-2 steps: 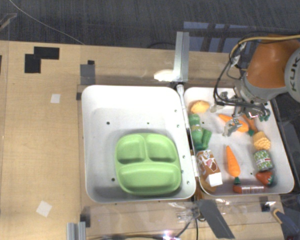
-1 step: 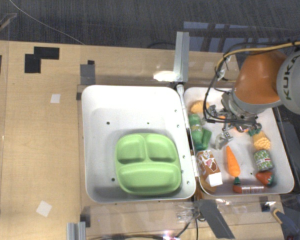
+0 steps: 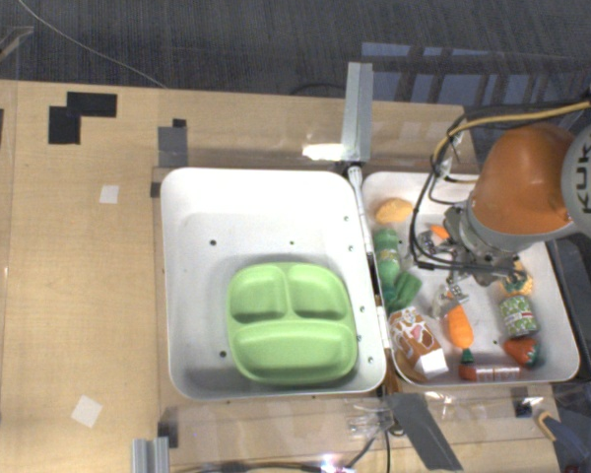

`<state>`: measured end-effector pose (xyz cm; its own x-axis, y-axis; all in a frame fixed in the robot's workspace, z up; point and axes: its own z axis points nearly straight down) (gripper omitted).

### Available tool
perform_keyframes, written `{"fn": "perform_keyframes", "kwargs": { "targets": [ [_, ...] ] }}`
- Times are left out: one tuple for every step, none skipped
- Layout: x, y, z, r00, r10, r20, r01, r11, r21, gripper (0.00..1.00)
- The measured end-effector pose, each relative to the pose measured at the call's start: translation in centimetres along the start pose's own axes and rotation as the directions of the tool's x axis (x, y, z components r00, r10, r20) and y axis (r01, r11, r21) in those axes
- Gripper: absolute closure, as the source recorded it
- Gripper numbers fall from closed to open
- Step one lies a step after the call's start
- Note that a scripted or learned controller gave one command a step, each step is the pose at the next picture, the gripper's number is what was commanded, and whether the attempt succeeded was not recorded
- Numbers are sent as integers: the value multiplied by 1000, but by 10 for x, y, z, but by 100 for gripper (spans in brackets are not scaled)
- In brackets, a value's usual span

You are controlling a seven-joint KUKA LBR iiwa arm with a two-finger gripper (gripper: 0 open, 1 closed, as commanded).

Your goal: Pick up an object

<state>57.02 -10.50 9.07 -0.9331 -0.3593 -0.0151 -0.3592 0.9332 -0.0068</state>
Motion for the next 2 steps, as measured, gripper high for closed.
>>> {"fn": "perform_keyframes", "kwargs": {
  "targets": [
    [46,12,-2,1000,30,4,-30,1000,2,0],
    [58,18,-2,999,35,9,-35,999,5,0]
  ]
}}
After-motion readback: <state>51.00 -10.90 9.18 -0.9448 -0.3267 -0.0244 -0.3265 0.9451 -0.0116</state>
